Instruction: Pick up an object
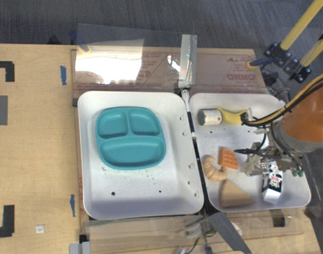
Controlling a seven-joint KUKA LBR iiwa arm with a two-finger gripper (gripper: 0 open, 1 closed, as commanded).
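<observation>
The right bin (240,100) holds several small items. A white cylinder (209,117) lies end to end with a yellow banana (232,116) at the back. Near the middle lie an orange waffle piece (228,159) and a tan croissant (214,169). A brown wedge (235,194) lies at the front. A white carton with black spots (273,186) stands at the front right. My gripper (259,165) hangs low over the bin, between the waffle piece and the carton, just above the carton's top. I see nothing held in it.
The left bin (90,194) carries a teal divided plate (130,137). The orange-banded arm (306,123) and its cables cover the right bin's right side. A clear plastic sheet and a tape strip (187,57) lie behind the bins.
</observation>
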